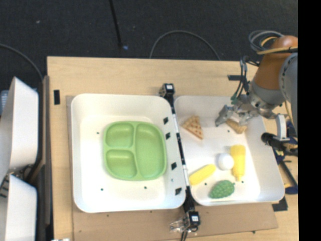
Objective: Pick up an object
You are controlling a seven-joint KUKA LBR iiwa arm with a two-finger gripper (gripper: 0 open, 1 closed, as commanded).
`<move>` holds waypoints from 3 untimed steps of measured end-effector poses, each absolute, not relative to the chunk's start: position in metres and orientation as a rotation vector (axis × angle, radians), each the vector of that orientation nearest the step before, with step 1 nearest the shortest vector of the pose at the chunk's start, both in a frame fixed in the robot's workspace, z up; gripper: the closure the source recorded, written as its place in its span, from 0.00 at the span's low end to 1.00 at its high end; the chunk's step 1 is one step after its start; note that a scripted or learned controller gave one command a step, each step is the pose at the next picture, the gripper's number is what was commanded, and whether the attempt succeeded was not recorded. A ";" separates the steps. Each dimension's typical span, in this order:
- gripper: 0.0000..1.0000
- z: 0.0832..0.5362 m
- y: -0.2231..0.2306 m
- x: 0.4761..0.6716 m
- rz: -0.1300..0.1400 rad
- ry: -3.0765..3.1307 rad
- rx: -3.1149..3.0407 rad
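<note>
My gripper [231,118] hangs low over the back of the right bin [266,187], fingers apart and pointing down, with nothing seen between them. A small tan block [237,128] lies right under its right finger, touching or nearly so. Left of it lies a tan triangular wedge [192,127]. Nearer the front of the bin are a white ball [225,160], a yellow corn cob [238,161], a yellow banana-shaped piece [201,174] and a green bumpy lump [221,189].
The left bin [85,190] holds a green divided plate [135,150]. A black-clipped divider [175,144] separates the bins. The grey arm with its orange band [275,59] comes in at the upper right. Cables run across the dark floor behind the bench.
</note>
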State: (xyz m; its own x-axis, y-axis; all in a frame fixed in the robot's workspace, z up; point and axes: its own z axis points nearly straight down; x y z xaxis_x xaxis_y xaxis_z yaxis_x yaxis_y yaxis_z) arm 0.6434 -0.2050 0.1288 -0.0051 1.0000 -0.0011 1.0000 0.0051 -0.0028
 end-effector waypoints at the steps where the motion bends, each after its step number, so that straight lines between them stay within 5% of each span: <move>1: 0.00 0.104 -0.203 0.647 -0.010 -2.230 -2.215; 2: 1.00 0.115 -0.205 0.646 -0.007 -2.236 -2.216; 3: 1.00 0.172 -0.205 0.638 -0.004 -2.228 -2.222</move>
State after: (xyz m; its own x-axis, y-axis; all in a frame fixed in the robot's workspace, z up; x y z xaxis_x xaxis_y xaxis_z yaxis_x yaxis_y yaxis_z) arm 0.6375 -0.2048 0.1719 -0.0023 1.0000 -0.0017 1.0000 0.0023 0.0053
